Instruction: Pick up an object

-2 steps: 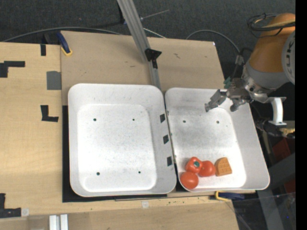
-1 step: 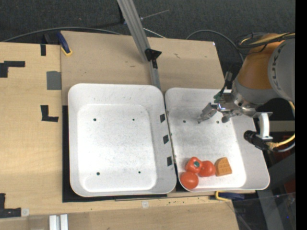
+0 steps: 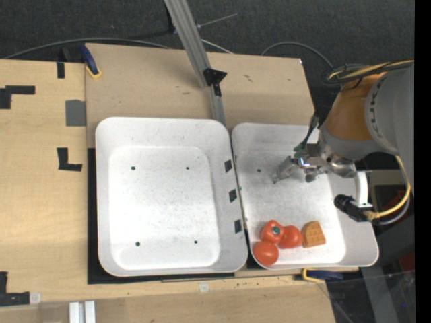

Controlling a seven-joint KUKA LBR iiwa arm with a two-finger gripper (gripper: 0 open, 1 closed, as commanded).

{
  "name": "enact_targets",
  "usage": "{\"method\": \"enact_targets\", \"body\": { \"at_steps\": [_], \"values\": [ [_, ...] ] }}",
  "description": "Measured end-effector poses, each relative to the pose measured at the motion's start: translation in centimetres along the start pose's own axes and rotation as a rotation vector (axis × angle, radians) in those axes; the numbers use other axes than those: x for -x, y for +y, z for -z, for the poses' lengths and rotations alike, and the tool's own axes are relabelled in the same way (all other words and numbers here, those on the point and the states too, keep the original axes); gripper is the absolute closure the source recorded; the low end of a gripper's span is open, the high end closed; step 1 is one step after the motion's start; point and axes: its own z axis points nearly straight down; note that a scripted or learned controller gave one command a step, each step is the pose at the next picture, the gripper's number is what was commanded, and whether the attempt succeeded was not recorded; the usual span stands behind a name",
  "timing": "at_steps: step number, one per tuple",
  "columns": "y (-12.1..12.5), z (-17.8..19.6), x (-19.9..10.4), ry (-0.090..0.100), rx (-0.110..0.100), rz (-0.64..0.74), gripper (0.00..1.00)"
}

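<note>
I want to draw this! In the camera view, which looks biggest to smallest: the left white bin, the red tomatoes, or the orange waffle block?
1. Left white bin, by far the biggest.
2. Red tomatoes, a small cluster.
3. Orange waffle block, the smallest.

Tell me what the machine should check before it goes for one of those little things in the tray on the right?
1. Something to pick up: ok. Red toy pieces and an orange-brown block lie at the near edge of the right bin.
2. Gripper above a target: not ok. It hangs over bare bin floor, farther back than the objects.
3. Gripper carrying nothing: ok. Nothing sits between its fingers.
4. Fingers open wide enough: cannot tell. They are small and blurred.
5. Objects apart enough to take one: not ok. The red pieces touch each other and sit against the bin's wall; the block lies close beside them.
6. Path down to the objects: ok. Nothing lies between.
</note>
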Motion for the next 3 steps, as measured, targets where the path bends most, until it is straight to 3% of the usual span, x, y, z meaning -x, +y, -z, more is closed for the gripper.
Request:
{"method": "enact_targets", "body": {
  "at_steps": [1,3],
  "values": [
    [0.2,1.3,-0.1,0.000,0.004,0.002,1.00],
    [-0.1,10.6,0.6,-0.002,0.011,0.000,1.00]
  ]
}}
